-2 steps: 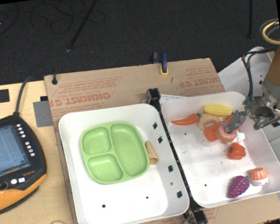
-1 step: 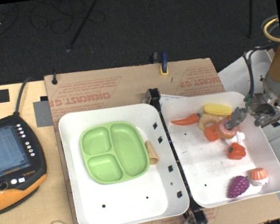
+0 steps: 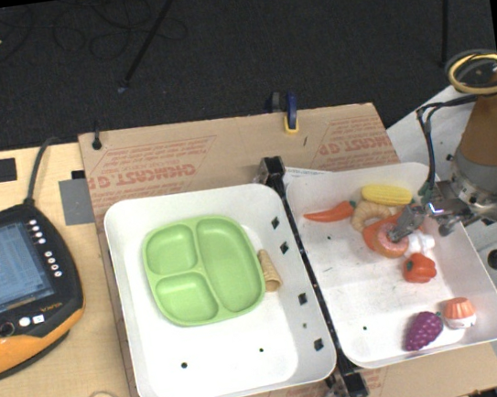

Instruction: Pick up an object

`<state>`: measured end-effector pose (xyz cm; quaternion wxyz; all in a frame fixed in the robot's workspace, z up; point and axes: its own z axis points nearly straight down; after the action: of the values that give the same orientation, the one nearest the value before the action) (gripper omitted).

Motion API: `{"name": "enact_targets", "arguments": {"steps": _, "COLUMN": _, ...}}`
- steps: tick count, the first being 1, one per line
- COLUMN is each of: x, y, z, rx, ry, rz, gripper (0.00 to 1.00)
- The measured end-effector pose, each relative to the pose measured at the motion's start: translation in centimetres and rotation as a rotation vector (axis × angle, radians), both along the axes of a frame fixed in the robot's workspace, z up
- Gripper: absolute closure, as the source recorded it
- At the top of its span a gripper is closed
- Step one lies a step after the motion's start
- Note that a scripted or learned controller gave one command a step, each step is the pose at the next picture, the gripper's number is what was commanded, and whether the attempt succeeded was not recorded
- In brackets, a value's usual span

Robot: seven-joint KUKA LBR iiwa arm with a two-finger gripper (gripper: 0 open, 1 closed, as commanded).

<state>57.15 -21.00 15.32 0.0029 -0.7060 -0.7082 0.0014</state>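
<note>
The right bin [image 3: 377, 312] holds several toy foods. A yellow corn cob [image 3: 385, 193] and a red chili [image 3: 330, 214] lie near its far side. An orange-red round piece [image 3: 380, 241] sits in the middle, and a tan piece [image 3: 367, 214] lies just behind it. A small red pepper [image 3: 418, 267] is nearer the front. Purple grapes [image 3: 422, 330] and a white-and-orange piece [image 3: 457, 312] lie at the front right. My gripper [image 3: 409, 223] reaches in from the right, low over the right edge of the orange-red piece. What it touches is hidden by its grey body.
The left bin [image 3: 153, 364] bears a green divided plate [image 3: 202, 269] with a tan cork-like piece [image 3: 269, 270] beside it. A black divider [image 3: 298, 269] runs between the bins. A teach pendant [image 3: 11, 284] lies on the bench at the left.
</note>
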Motion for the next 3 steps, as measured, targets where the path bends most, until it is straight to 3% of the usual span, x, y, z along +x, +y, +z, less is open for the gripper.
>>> {"name": "enact_targets", "arguments": {"steps": 1, "x": 0.8, "y": 0.7, "z": -3.1, "rx": 0.005, "ry": -0.016, "rz": 0.005, "gripper": 0.00}}
{"name": "enact_targets", "arguments": {"steps": 2, "x": 1.0, "y": 0.6, "z": -6.3, "rx": -0.003, "ry": -0.009, "rz": -0.001, "gripper": 0.00}}
{"name": "enact_targets", "arguments": {"steps": 3, "x": 1.1, "y": 0.7, "z": -5.1, "rx": 0.004, "ry": -0.009, "rz": -0.002, "gripper": 1.00}}
